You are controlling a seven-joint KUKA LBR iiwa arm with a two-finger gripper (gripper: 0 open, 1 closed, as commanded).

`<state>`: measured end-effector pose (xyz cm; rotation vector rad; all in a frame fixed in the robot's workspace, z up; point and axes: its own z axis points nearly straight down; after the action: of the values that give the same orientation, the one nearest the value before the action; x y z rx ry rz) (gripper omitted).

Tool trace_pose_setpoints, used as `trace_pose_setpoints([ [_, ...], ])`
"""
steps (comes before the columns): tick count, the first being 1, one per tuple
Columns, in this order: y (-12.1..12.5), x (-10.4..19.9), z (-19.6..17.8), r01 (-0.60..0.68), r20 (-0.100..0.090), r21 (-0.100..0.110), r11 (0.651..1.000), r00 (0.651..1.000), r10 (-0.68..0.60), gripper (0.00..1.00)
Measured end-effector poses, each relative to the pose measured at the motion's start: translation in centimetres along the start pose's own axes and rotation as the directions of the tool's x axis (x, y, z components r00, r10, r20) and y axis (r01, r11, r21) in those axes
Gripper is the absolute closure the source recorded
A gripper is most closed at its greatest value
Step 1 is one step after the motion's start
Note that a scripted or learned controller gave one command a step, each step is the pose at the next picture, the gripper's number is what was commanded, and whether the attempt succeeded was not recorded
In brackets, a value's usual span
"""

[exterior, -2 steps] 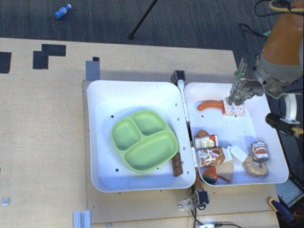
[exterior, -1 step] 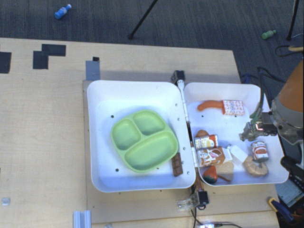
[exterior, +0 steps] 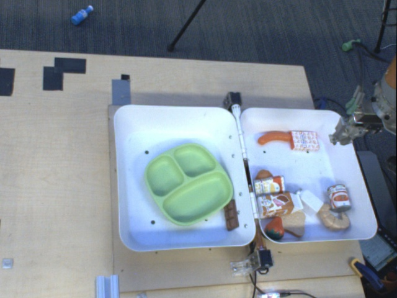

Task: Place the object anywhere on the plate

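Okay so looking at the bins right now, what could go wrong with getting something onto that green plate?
The small toy foods lie crowded together in the right white bin's near corner, so the tool, now at that bin's far right edge, may grab two or none. The brown bar leans against the green three-compartment plate in the left bin and could be knocked during placing.

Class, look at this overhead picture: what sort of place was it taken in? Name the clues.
Probably a robotics lab or test bench, not a kitchen: a wooden bench bearing two white bins, toy foods beside a green divided plate, a robot's pincer reaching in, and stand legs on carpet.
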<state>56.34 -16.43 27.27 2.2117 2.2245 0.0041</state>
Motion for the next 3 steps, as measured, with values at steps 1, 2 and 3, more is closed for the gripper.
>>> trace_pose_setpoints([
  [1, -7.7, 4.6, 5.9, -0.003, -0.002, 0.005, 1.0, 1.0, 0.003, 1.0],
  [2, -0.8, 1.4, -4.6, 0.0, 0.0, -0.001, 1.0, 1.0, 0.0, 1.0],
  [3, -4.8, 6.2, 8.1, -0.003, -0.002, 0.005, 1.0, 1.0, 0.003, 1.0],
])
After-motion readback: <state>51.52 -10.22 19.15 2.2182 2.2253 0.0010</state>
